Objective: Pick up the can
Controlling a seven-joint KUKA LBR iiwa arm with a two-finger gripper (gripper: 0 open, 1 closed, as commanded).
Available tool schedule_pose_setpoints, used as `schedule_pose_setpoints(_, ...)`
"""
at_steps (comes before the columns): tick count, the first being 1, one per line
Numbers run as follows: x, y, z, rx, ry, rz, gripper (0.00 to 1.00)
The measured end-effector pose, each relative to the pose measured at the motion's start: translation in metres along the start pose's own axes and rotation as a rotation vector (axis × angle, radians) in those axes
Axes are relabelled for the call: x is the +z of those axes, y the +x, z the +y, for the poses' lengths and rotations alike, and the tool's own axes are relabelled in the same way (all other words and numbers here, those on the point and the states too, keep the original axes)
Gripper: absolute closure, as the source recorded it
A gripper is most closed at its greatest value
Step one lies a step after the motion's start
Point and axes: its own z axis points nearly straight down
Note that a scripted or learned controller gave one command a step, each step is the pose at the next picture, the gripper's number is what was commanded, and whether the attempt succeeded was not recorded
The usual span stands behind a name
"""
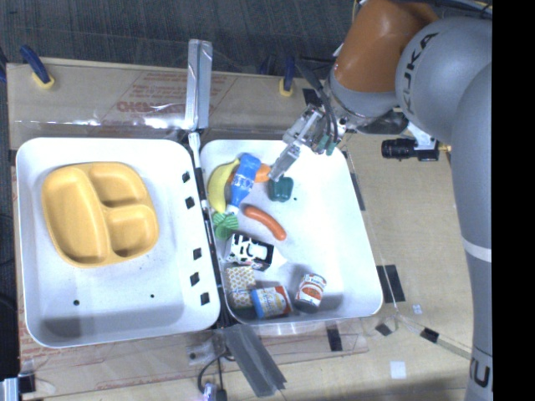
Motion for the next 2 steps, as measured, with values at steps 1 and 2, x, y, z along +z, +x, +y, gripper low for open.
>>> schedule_pose_setpoints(1,0.0266,-0.0183,-0.0543,-0.337,0.001,0.002,0.00)
schedule_pose_setpoints(2,0.0266,-0.0182,-0.0541,-0.337,0.001,0.002,0.00)
